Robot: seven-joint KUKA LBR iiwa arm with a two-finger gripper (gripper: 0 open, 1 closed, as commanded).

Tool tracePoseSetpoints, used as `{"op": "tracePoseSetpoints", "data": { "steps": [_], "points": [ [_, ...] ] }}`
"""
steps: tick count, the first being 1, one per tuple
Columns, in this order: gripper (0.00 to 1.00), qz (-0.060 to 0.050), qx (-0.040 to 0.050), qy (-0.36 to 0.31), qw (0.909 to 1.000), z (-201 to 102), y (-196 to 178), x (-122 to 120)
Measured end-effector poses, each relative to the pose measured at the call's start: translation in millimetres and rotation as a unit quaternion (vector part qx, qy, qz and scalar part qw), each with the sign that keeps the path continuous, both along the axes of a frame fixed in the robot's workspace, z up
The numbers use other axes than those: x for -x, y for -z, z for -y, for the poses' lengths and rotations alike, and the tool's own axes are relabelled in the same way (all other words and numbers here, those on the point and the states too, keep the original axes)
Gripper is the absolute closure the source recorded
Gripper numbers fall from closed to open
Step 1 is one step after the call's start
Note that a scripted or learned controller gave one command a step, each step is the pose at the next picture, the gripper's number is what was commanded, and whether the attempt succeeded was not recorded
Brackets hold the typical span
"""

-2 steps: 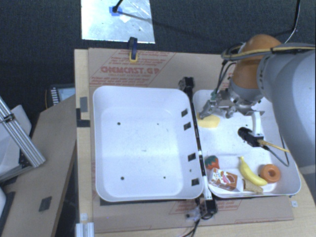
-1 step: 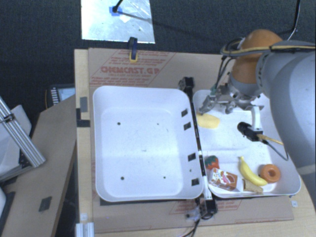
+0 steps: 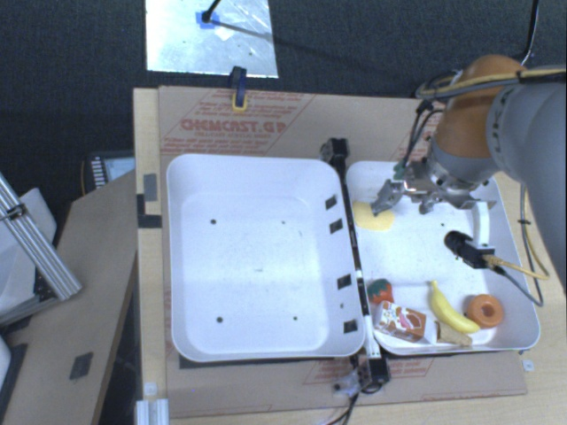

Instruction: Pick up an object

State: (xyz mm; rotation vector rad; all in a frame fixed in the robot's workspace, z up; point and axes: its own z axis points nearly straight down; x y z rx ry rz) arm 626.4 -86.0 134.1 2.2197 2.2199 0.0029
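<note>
Pale yellow rounded object (image 3: 374, 217) beside grey metal fingers (image 3: 384, 204).

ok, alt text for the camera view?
The gripper hovers at a pale yellow object in the right bin. Near that bin's front lie a banana, orange ring and snack packet.

The thick, rounded grey arm (image 3: 532, 122) has a smooth matte shell, and above the wrist a glossy orange band (image 3: 474, 118) swells around it — a bulbous, domed collar. Thin dark cables (image 3: 423, 118) loop beside the band and run down toward the wrist. Below sits a metallic grey wrist block (image 3: 443, 184), angular and faceted — from it juts the small grey two-finger gripper (image 3: 384, 204), dull steel in colour.
</note>
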Motion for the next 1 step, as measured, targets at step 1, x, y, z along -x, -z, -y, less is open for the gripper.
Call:
{"op": "tracePoseSetpoints", "data": {
  "steps": [1],
  "points": [
    [0.0, 0.0, 0.0001, -0.003, 1.0, 4.4, 51.5, -44.0]
  ]
}}
